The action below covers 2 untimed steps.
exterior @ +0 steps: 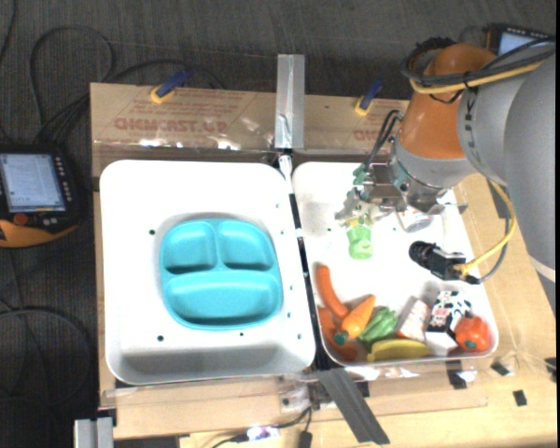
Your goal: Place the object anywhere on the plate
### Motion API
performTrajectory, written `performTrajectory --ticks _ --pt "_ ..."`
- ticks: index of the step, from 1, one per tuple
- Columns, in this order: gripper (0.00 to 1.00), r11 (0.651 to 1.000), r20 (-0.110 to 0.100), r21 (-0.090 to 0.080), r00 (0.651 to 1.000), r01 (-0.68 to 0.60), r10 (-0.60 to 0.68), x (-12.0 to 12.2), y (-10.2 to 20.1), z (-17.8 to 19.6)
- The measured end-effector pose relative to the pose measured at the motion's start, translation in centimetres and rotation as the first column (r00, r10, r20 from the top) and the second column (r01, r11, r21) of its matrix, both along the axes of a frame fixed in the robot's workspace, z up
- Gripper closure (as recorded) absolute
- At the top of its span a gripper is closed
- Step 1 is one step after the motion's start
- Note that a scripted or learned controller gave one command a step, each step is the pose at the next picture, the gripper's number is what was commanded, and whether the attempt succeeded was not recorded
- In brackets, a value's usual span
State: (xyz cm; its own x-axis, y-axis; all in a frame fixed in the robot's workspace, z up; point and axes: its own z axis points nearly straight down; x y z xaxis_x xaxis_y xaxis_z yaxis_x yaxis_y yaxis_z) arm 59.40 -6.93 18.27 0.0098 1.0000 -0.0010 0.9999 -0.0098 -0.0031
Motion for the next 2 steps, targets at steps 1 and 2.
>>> performTrajectory --ticks 1,2 --pt "1.00 1.000 0.000 -0.001 1.000 -0.021 0.021 -1.6 5.2 0.0" --pt "1.00 0.994 0.000 -0.001 0.994 -0.110 0.110 -0.7 11.7 0.0"
